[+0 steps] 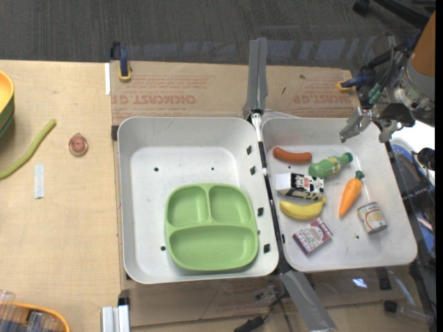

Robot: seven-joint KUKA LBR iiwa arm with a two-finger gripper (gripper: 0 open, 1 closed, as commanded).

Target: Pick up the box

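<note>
Diagonally is how the coming move must run: the gripper [368, 124] hangs over the far right corner of the right bin [401, 244], while the box [312, 237], a small pink carton, lies flat on the bin floor near the front edge, toward the divider between the two bins. So the box sits down and to the left of the jaws as the camera sees it, well apart from them, with the carrot [350, 194], the banana [302, 209] and the can [372, 217] roughly along or beside that line. The jaws stand spread, grasping nothing. The box's long axis runs slanted, from lower left to upper right, so I judge the wrist would need to turn to close across its narrow width.
</note>
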